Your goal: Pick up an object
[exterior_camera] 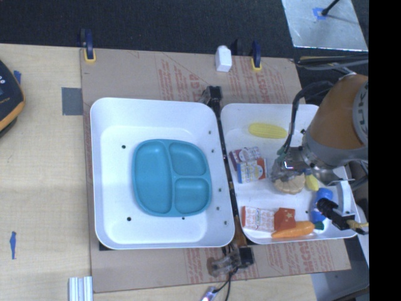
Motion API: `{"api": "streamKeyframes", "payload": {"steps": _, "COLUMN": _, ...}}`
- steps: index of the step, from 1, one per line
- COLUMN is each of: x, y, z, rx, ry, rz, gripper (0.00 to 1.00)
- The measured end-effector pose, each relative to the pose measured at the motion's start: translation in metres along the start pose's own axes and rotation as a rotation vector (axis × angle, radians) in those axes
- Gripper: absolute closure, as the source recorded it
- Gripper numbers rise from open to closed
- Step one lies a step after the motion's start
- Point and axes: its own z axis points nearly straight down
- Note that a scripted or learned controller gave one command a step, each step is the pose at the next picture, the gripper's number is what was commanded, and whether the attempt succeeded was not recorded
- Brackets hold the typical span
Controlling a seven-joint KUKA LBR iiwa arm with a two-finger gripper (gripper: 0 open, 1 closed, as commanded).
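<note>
Right bin [235,121]: carrot [292,231] lengthwise left-right.

The arm's gripper [288,167] is down in the right bin [241,115], right over a tan, bread-like item [290,185]. Around it lie a corn cob [267,130], a small carton [249,166] and a carrot [292,231]. A blue divided plate [171,177] sits in the left bin [103,168].

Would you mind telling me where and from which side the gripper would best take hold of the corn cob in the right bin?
Probably across the middle of the corn cob, coming straight down from above. It lies flat with its long axis running left to right in the view, so fingers closing across its narrow width should fit. It sits apart from the small carton, though close to the right bin's far wall.
</note>
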Motion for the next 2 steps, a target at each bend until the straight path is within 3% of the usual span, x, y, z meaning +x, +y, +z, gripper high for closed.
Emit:
{"api": "streamKeyframes", "payload": {"steps": 1, "x": 0.036, "y": 0.085, "z": -0.071, "rx": -0.005, "ry": 0.006, "rz": 0.012, "gripper": 1.0}}
{"api": "streamKeyframes", "payload": {"steps": 2, "x": -0.019, "y": 0.009, "z": 0.02, "rx": 0.0, "ry": 0.005, "rz": 0.013, "gripper": 1.0}}
